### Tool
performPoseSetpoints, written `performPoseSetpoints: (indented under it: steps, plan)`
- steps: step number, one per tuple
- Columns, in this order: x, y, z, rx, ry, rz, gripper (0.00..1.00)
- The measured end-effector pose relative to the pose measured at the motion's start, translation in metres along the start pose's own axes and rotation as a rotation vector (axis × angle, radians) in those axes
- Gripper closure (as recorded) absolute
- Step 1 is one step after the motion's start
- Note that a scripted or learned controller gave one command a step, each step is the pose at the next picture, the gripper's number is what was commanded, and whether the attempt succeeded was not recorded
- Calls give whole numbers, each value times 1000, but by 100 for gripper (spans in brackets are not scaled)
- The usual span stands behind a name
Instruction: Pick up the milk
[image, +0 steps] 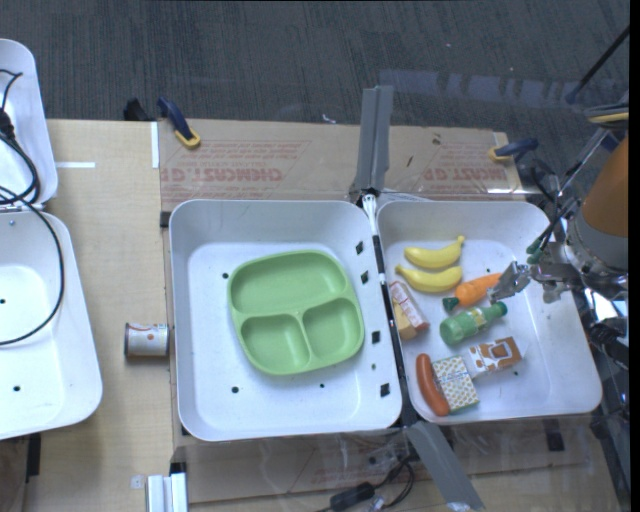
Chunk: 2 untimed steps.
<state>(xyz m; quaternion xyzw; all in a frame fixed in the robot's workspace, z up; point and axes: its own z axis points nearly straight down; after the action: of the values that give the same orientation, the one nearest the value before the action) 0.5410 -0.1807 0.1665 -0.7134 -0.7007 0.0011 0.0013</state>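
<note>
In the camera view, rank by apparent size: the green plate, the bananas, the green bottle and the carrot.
Largest to smallest:
1. green plate, by far the largest
2. bananas, taken as a pair
3. green bottle
4. carrot, though the gripper may cover its tip, so its rank below the bottle is unsure

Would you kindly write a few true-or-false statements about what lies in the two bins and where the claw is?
1. The green divided plate lies in the left bin. True.
2. The bananas lie in the left bin. False: they lie in the right bin.
3. The claw hovers over the plate. False: it is over the right bin, by the carrot.
4. The milk carton lies below the green bottle in the picture. True.
</note>
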Motion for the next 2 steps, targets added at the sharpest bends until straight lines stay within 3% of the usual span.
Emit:
performPoseSetpoints:
  steps: [1,2]
  plan:
    - [0,0,0,-1,0,-1,0]
    - [-17,-24,-72,-1,-1,313,0]
